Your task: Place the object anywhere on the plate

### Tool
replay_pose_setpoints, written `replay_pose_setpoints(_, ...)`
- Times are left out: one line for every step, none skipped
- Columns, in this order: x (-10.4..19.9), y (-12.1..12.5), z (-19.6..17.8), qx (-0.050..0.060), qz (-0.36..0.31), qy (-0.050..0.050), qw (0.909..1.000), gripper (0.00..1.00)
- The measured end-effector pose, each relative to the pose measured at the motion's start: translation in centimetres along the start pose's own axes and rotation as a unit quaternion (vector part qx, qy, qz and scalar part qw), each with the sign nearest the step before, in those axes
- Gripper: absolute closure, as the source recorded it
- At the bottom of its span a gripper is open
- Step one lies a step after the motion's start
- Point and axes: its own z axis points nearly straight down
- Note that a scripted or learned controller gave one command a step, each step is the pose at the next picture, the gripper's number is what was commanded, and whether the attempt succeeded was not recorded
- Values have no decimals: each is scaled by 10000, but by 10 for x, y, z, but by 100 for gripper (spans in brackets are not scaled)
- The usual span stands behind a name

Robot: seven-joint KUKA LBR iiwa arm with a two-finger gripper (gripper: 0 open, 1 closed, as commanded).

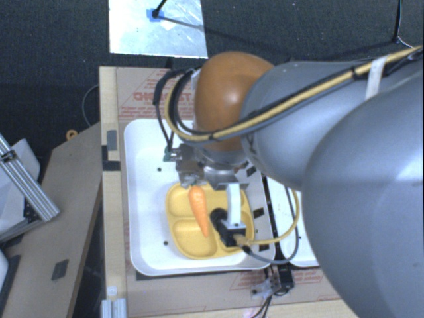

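Carrot lies on the yellow plate right below the hand (can't tell if it's clamped or apart), so likely placed.

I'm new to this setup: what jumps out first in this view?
The huge grey arm with its orange band reaches in from the right over the left white bin. Beneath its wrist an orange carrot stands out against a yellow divided plate in that bin; whether the carrot is held cannot be told.
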Motion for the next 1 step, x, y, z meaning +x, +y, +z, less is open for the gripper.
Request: replay_pose_setpoints(-3, 0, -1, 1, 20, -4, 10000, 0)
